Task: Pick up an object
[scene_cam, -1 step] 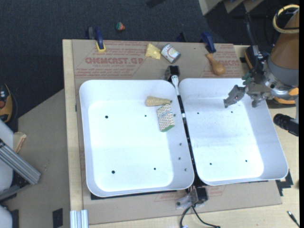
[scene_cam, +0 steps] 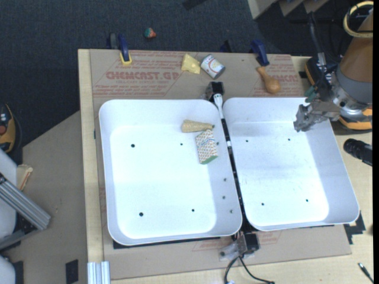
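In the left bin (scene_cam: 148, 182), near its back right corner, lie two objects side by side. One is a tan, elongated piece (scene_cam: 196, 126). Just in front of it lies a small patterned pouch (scene_cam: 206, 145) with a green lower edge. My gripper (scene_cam: 303, 122) hangs over the back right part of the right bin (scene_cam: 290, 182), far to the right of both objects. Nothing shows between its fingers.
Behind the bins, on the brown board, lie a yellow block (scene_cam: 190, 64), a small white-and-grey cylinder (scene_cam: 212, 66) and a wooden-handled tool (scene_cam: 268, 79). Blue clamps (scene_cam: 124, 48) hold the board's back edge. A black clip (scene_cam: 216, 90) sits where the bins meet.
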`<move>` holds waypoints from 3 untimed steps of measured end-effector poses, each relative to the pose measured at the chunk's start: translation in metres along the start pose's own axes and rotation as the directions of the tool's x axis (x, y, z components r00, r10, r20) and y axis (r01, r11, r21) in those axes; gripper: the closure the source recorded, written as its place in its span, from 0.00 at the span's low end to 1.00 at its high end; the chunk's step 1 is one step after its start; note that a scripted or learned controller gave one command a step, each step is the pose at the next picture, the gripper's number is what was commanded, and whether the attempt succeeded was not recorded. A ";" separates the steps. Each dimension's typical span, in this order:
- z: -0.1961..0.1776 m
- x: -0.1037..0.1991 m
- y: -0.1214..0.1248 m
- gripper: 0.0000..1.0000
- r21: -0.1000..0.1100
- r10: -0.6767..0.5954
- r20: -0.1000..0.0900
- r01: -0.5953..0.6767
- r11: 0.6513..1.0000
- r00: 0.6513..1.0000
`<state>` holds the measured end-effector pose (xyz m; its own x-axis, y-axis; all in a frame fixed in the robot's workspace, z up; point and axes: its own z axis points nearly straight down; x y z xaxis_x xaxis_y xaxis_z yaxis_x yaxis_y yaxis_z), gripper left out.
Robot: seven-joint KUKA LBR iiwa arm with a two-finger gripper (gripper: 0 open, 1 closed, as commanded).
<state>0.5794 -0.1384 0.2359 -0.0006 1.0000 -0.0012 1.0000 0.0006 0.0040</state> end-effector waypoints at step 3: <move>-0.042 0.090 -0.072 1.00 0.022 -0.005 -0.006 0.005 1.000 1.000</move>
<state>0.5075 -0.0479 0.2776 -0.0052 1.0000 0.0052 0.9998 0.0053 -0.0176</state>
